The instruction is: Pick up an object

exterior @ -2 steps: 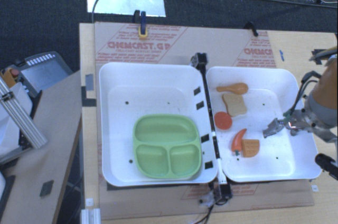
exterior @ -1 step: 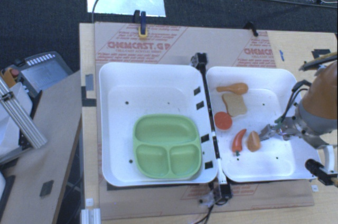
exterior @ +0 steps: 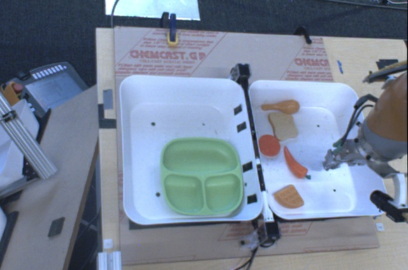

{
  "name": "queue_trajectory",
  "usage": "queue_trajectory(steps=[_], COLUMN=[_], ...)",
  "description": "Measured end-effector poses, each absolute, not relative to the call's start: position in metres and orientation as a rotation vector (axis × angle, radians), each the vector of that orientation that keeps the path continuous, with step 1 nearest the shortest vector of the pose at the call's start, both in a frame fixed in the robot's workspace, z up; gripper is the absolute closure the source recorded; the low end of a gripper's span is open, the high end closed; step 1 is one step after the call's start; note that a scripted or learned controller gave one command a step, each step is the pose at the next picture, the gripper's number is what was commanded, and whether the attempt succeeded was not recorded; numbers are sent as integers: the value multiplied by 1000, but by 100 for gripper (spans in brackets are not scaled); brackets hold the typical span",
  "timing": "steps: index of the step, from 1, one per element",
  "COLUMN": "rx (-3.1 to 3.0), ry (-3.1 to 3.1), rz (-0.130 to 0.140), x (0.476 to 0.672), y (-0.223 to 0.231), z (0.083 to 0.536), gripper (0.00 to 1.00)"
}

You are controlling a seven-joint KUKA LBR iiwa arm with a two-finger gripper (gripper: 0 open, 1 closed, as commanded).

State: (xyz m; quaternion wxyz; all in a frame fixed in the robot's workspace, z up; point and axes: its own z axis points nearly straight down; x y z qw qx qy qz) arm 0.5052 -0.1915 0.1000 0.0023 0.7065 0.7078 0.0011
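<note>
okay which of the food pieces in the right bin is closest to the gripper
The long red-orange chili pepper, lying mid-bin. Its lower tip points toward the gripper, and it lies closer than the red round slice, bread slice or orange wedge.

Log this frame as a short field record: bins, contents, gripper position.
left bin: green tray with three compartments
right bin: sausage, bread slice, tomato, chili, orange wedge
gripper: over the right bin, right of the chili, nothing seen between its fingers
task state: no object picked up yet
</note>
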Motion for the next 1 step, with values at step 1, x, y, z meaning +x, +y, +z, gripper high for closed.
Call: queue_trajectory(steps=[1], rx=[2211], ry=[2221], rz=[6], x=[505], y=[-190], z=[164], gripper=[100])
